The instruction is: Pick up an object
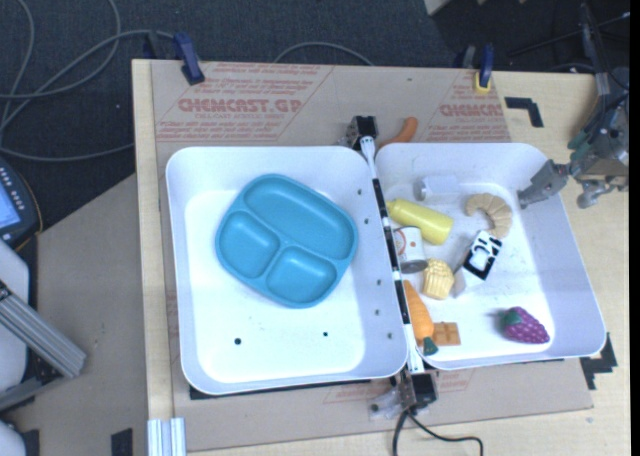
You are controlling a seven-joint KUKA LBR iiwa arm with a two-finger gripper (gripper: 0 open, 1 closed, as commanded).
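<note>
The right bin (560,244) holds several small toys: a yellow banana (420,219), a tan croissant (490,212), a black-and-white block (482,255), a corn cob (438,279), a carrot (419,313) and purple grapes (524,325). My gripper (563,191) hangs over the bin's upper right corner, to the right of the croissant and apart from it. Its fingers are spread open and nothing sits between them.
A blue divided plate (287,239) lies in the left bin (200,344). An orange toy (405,130) rests on the bench just behind the bins. Blue clamps (187,56) grip the board's far edge. A small pale item (436,187) lies near the right bin's back wall.
</note>
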